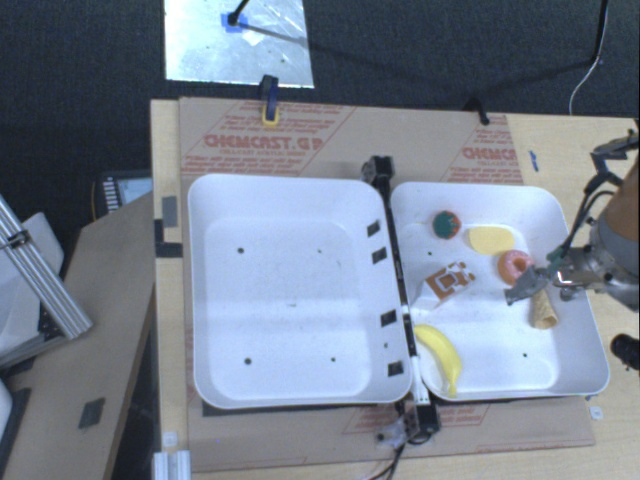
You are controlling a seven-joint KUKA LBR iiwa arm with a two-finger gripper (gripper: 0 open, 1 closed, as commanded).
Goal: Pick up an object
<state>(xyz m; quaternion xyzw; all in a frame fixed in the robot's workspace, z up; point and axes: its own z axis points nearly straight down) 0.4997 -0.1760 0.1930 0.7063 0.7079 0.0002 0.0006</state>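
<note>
End effector (527, 286) hovers at three o'clock in the right bin (580, 368), grip state unclear, beside the pink doughnut (514, 264) and tan cone (543, 311); nothing lifted yet.

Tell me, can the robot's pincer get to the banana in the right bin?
Probably yes. The banana lies alone by the bin's near left corner, with bare floor around it. The pincer hovers over the same bin, next to the cone-shaped toy, and nothing stands between them.
</note>
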